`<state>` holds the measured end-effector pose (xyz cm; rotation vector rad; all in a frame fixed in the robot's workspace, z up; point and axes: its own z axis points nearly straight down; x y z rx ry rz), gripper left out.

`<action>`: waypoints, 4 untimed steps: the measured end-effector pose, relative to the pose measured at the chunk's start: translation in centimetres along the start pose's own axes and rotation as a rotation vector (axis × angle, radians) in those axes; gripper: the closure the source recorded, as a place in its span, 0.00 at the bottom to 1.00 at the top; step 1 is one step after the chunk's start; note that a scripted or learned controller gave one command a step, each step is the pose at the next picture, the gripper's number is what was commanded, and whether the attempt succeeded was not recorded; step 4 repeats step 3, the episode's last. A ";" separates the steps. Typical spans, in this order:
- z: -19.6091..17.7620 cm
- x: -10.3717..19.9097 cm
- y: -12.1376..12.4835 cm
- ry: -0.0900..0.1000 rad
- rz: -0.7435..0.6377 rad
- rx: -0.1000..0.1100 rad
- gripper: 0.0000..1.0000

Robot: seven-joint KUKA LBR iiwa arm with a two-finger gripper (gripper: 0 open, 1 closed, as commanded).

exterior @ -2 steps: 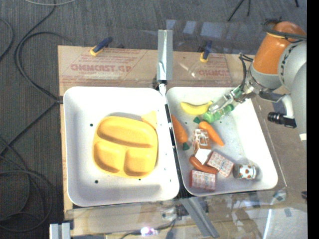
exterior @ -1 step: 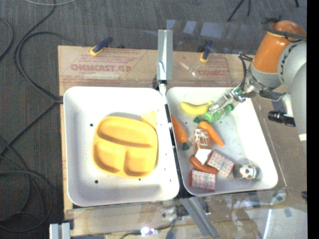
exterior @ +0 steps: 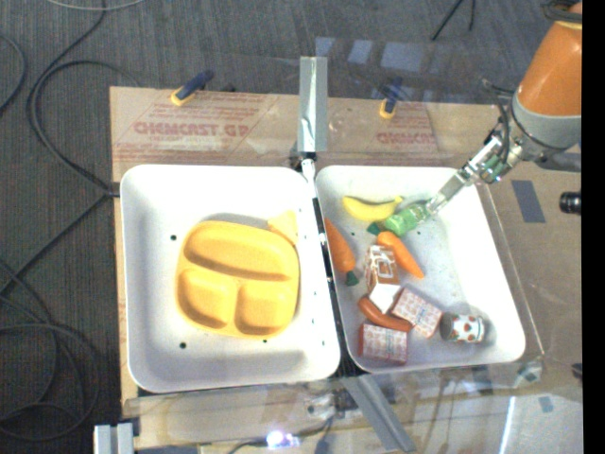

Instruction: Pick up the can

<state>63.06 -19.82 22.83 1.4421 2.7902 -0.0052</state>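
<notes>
Left bin point(exterior: 142, 253): an orange tray point(exterior: 239, 277) lies face-up at its centre, clear of the work. Right bin point(exterior: 506, 296): toy food crowds the left half, namely a banana point(exterior: 369, 206), two carrots point(exterior: 338, 246) and small cartons point(exterior: 416, 310). The can point(exterior: 465, 328) lies on its side near the front right corner, apart from the clutter, so access looks easy. The gripper point(exterior: 444, 195) reaches to a green object point(exterior: 406, 219) at the rear, well apart from the can; whether its jaws are open or closed cannot be told.

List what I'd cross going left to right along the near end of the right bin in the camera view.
Red-and-white carton → checkered box → can, lying on its side by the bin's near right corner. The sausage above the carton overlaps it, so I've left it out.
</notes>
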 end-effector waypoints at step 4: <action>-1.3 0.9 -4.9 0.001 -0.119 -0.001 0.00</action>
